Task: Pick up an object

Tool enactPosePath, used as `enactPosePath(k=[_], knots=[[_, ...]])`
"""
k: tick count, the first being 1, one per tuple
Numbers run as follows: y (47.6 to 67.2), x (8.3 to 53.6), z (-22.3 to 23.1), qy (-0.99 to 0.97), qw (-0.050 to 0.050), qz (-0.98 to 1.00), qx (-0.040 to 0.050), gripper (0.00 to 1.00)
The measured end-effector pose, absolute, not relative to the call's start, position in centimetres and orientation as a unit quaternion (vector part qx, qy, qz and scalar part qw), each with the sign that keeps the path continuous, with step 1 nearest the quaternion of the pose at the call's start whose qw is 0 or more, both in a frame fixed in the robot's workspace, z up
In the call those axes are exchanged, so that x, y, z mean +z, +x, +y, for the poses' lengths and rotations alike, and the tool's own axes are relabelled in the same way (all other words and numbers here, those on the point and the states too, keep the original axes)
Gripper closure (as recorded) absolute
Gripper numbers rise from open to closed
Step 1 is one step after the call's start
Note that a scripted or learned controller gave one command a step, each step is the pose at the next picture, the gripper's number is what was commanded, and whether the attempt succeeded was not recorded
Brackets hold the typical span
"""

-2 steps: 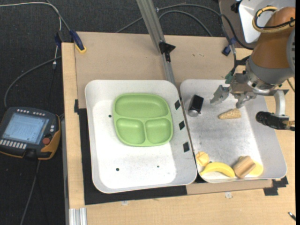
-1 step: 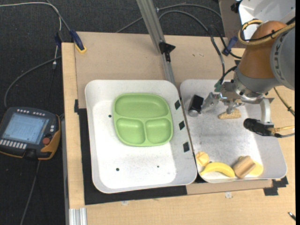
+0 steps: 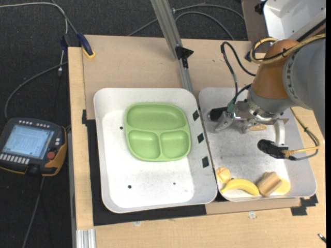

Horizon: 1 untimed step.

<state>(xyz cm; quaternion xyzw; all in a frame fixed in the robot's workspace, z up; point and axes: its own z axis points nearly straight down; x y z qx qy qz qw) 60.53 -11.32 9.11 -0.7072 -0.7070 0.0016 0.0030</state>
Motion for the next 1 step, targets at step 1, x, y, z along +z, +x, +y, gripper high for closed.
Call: enactPosePath(k=[1], knots=[[60.73,10.64,-11.31,-0.707,0.000,-0.707,-0.0007,1.00]])
